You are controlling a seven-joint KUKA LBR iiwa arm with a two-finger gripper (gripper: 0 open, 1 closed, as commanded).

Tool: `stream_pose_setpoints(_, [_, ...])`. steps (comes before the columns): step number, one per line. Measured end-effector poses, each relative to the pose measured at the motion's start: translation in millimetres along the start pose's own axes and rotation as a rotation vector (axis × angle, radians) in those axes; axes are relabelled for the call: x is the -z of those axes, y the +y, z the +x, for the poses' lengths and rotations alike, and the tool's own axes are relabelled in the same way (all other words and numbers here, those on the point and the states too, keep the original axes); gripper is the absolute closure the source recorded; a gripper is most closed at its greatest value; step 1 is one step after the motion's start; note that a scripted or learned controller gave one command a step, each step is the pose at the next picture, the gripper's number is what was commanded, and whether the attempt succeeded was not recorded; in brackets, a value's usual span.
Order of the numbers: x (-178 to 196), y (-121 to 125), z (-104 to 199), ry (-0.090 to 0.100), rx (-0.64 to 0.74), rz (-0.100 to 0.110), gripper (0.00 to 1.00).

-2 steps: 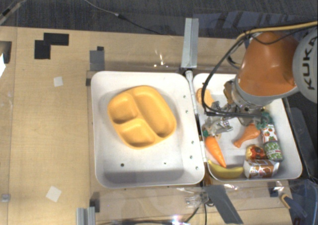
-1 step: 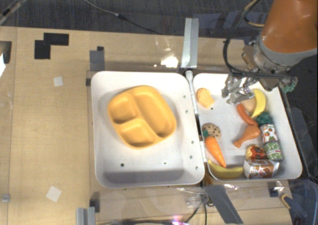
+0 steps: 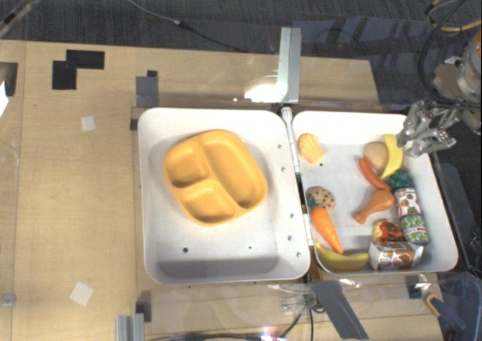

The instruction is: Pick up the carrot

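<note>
The carrot (image 3: 326, 228) lies in the right bin (image 3: 444, 211), lower left part, tip pointing toward the frame's bottom, just below a cookie (image 3: 320, 197) and touching a banana (image 3: 343, 259). It looks like a light, stiff, smooth plastic toy, so a grasp across its thick upper end seems safest. The gripper (image 3: 422, 133) hovers over the bin's upper right corner near a yellow piece (image 3: 392, 156); whether it is spread I cannot tell.
</note>
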State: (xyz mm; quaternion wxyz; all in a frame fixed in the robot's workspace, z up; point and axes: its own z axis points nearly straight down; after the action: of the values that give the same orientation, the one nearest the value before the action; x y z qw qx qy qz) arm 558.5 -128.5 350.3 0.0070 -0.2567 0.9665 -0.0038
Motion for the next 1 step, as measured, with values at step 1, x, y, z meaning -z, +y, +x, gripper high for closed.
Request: stream_pose_setpoints(1, [-158.6,-26.0,12.9,0.012,-0.015,-0.015,1.00])
